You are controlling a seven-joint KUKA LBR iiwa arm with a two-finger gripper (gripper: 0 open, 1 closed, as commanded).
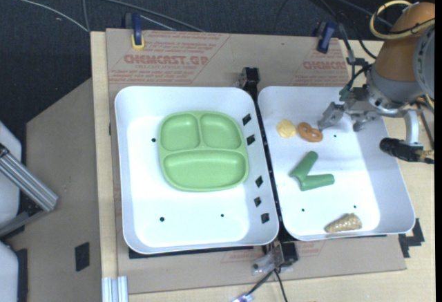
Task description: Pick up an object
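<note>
The gripper hangs low over the right bin, its fingers spread and gripping nothing, the arm rising behind at right. Just left lie an orange ring and a yellow piece; the green V-shaped piece opens toward the right.

You can't make out the fingers of the gripper against the wall of the right bin: they are small, grey and blurred, so whether they touch the orange ring just beside them is not something you can tell. The arm is cut off by the right edge, so you see little past its orange band, and the dark fitting below it also runs off that edge. The beige ridged object near the right bin's front rim is too small for you to identify, and the metal rail at the left edge is cropped.
</note>
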